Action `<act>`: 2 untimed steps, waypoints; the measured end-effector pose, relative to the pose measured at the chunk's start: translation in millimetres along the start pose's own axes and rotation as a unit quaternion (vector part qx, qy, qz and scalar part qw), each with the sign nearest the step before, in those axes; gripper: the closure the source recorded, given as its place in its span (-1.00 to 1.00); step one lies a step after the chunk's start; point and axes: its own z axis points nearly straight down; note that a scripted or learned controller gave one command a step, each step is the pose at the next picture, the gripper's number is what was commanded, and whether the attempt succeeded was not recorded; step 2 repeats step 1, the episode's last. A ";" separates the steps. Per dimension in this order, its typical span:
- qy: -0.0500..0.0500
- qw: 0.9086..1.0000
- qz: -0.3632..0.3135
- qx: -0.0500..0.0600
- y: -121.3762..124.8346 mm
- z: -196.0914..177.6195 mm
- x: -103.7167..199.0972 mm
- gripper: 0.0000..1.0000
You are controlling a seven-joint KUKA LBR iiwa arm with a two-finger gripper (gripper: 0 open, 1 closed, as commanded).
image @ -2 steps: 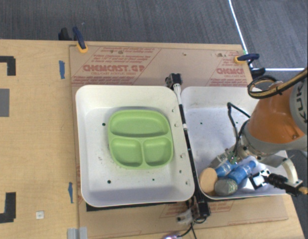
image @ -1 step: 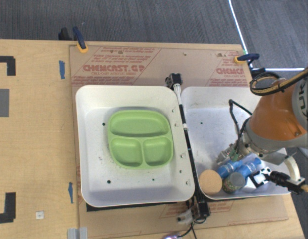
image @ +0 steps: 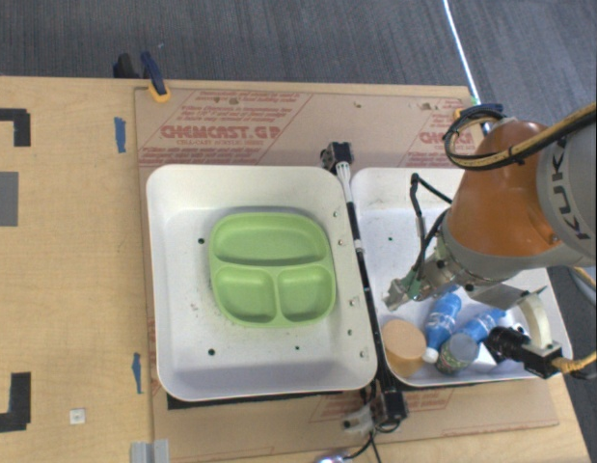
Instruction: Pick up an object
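Arm is reaching into the right bin, orange band covering most of it. Gripper is hanging low near the bin's left wall; grip state is hidden, cannot tell. Blue bottle is lying just beside it near the front edge, tan round block touching the front-left corner. Green divided tray is sitting mid left bin.

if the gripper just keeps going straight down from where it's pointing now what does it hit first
Most likely the blue bottle lying in the right bin, just below the gripper. Depth is hard to judge from this slant, so it might meet the bin floor beside it.
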 end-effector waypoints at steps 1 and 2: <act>-0.001 0.999 -0.046 0.000 -19.0 0.1 -48.9 1.00; -0.001 0.999 -0.046 0.000 -19.0 0.1 -48.9 1.00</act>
